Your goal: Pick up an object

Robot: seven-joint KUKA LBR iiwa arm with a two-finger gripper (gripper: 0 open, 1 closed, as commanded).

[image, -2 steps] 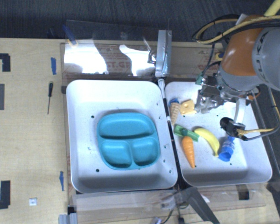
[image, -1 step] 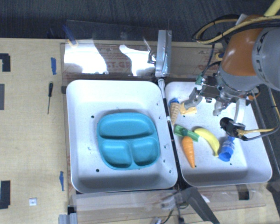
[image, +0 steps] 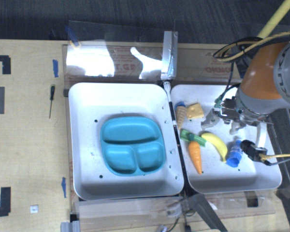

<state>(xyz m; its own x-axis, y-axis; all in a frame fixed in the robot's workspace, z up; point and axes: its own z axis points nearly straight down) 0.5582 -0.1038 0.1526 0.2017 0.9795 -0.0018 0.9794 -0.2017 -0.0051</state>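
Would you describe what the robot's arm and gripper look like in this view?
The arm is grey with a broad orange band above the wrist. Black and yellow cables loop across its top. Below the band sits the gripper, a cluster of grey metal and black parts with thin wires, above the right bin.

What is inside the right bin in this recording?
The right bin holds a carrot, a banana, a blue bottle-like item and tan bread-like pieces. The gripper and arm cover the bin's upper right part, so anything there is hidden.
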